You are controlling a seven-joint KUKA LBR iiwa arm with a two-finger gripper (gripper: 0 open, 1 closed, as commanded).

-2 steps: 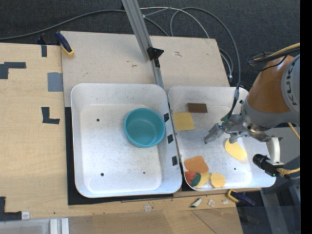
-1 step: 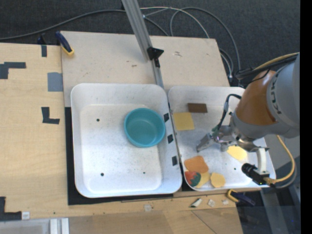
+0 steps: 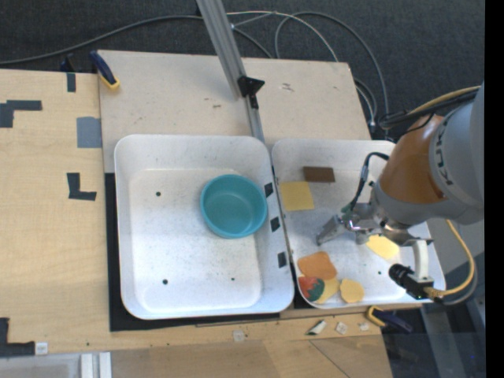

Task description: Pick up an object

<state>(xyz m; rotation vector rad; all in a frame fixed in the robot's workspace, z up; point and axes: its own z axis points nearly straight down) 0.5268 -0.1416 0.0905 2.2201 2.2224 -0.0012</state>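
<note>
My gripper (image 3: 332, 225) hangs over the middle of the right bin (image 3: 346, 150), open, with nothing between its fingers. A flat yellow square (image 3: 298, 196) lies just to its upper left. Farther back sits a brown block (image 3: 318, 175). Right beside the gripper, on its right, is a pale yellow piece (image 3: 383, 247). Toward the bin's front edge lie an orange piece (image 3: 316, 264), a multicoloured ball (image 3: 316, 290) and a small yellow round piece (image 3: 351, 291).
A teal bowl (image 3: 232, 205) stands in the left bin (image 3: 142, 235), near the wall between the two bins. A grey metal pole (image 3: 224, 34) slants down to the bins' back edge. Cables run across the dark floor behind.
</note>
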